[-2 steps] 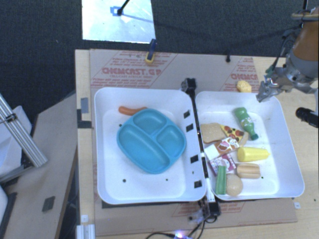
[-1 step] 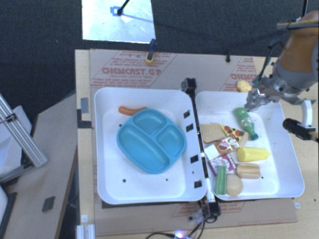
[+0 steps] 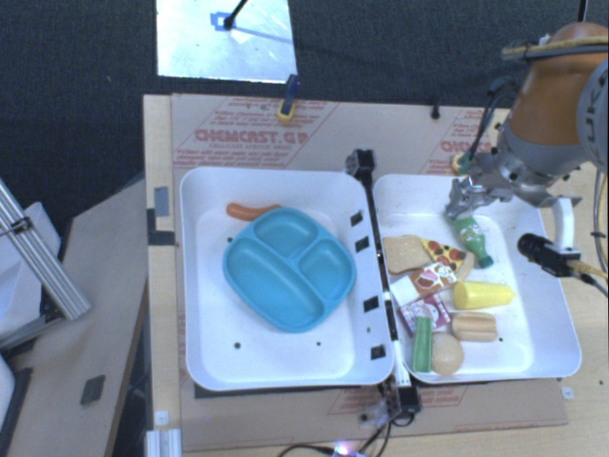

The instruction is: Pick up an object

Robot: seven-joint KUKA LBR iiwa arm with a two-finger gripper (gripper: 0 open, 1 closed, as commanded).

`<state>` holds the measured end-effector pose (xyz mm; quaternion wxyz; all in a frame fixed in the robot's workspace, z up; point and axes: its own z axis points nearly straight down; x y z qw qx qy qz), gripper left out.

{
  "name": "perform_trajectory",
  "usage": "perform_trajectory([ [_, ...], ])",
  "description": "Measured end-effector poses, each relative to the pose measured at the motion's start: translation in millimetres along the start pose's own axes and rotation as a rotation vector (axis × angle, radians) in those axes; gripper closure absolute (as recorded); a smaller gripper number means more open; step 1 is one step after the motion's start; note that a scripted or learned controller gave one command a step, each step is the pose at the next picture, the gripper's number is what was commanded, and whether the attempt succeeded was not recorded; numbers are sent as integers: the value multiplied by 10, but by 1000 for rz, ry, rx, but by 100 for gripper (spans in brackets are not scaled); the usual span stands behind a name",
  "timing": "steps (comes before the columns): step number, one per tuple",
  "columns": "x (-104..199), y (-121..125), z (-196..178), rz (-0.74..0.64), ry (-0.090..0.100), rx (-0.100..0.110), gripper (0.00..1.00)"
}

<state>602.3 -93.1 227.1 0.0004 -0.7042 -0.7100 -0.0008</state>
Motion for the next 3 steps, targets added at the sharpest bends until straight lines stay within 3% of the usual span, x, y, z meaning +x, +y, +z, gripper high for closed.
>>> perform_trajectory([
  [1, 543, -150, -72, -2, 1, 0, 100],
  [3, 1389, -711, 11, -1, 1, 2, 100],
])
